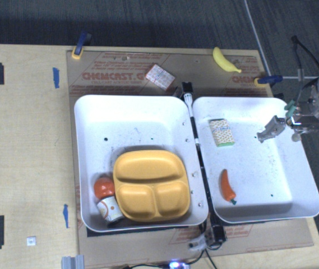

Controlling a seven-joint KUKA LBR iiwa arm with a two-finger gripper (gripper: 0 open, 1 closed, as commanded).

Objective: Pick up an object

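Observation:
My gripper (272, 129) hangs over the right side of the right bin (294, 203), reaching in from the right edge of the view with nothing visible between its fingers. In that bin lie a small patterned box (221, 132) near the back left and an orange carrot-like toy (227, 186) toward the front left. Both are well left of the gripper. The left bin (92, 116) holds a large yellow divided tray (151, 184), with a red-orange ball (103, 186) and a small white and orange can (109, 208) at its left side.
Behind the bins on the cardboard lie a yellow banana (226, 60) and a small patterned packet (160, 77). A black clip (187, 88) sits where the bins meet at the back. Blue clamps (81, 42) hold the board's corners.

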